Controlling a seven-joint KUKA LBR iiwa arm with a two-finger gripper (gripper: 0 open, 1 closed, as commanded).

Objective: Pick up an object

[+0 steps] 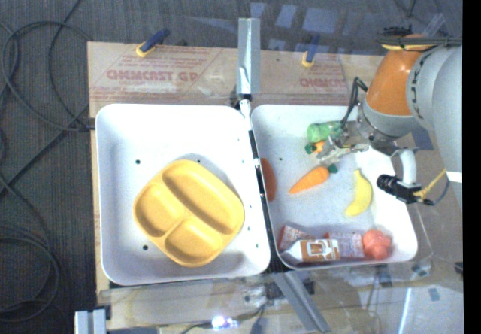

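My pincer (pixel 336 146) hangs in the right bin (pixel 282 123), just at the carrot's (pixel 310 180) one o'clock, beside a green bottle (pixel 322 132); its spread I cannot tell.

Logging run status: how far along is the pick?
Done: the arm has reached into the right bin, and its pincer sits at the back, next to the green object and above the carrot. In hand: nothing visibly lifted; carrot, banana, tomato and packet all lie on the bin floor. Left: the grasp and the lift.
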